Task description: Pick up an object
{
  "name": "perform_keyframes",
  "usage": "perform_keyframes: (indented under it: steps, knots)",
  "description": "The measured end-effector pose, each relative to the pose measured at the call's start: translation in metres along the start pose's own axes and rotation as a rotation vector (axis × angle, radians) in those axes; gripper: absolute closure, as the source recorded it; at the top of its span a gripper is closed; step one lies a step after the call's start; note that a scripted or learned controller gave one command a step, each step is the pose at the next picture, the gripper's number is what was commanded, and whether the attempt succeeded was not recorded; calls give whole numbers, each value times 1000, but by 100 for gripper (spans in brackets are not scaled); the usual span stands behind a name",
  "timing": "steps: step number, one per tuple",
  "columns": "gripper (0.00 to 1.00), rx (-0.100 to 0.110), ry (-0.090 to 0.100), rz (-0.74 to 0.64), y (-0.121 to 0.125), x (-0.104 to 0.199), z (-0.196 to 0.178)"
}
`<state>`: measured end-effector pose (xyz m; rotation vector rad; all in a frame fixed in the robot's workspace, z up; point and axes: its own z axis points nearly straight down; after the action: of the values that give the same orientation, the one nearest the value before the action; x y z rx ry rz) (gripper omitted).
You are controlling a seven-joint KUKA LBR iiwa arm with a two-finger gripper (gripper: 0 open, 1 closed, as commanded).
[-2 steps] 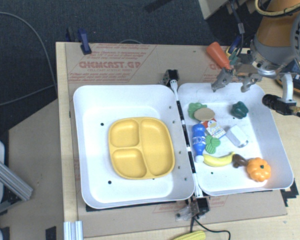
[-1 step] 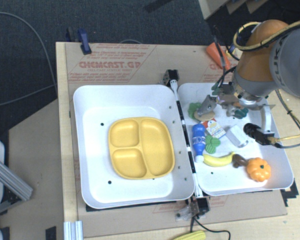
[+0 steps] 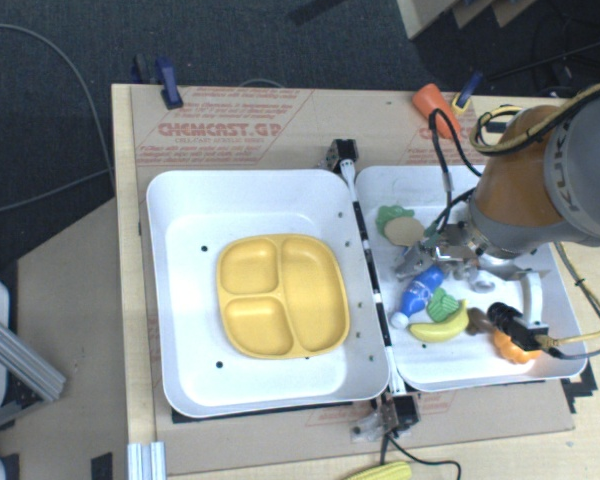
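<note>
My gripper [image 3: 432, 255] hangs low over the right bin [image 3: 560, 368], on the grey arm with the orange band that comes in from the right. Just below it lies a blue bottle with a white cap [image 3: 417, 296]. Beside the bottle are a small green toy [image 3: 443, 305] and a yellow banana [image 3: 439, 328]. A green and tan toy [image 3: 398, 225] lies just up and left of the gripper. An orange item [image 3: 509, 346] rests near the bin's front right. Nothing shows as held.
The left bin [image 3: 180, 268] holds a yellow divided plate [image 3: 282, 295] in its middle. A dark rail [image 3: 365, 258] separates the two bins. The arm's bulk covers the right bin's far right part.
</note>
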<state>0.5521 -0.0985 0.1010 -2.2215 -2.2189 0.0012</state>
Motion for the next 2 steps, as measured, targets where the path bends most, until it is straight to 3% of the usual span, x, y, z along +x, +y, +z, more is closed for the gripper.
perform_keyframes:
  steps: [1,2]
  knots:
    - [0,-4,-1,-1,26,-13,16]
    - [0,0,-1,1,-58,-44,17]
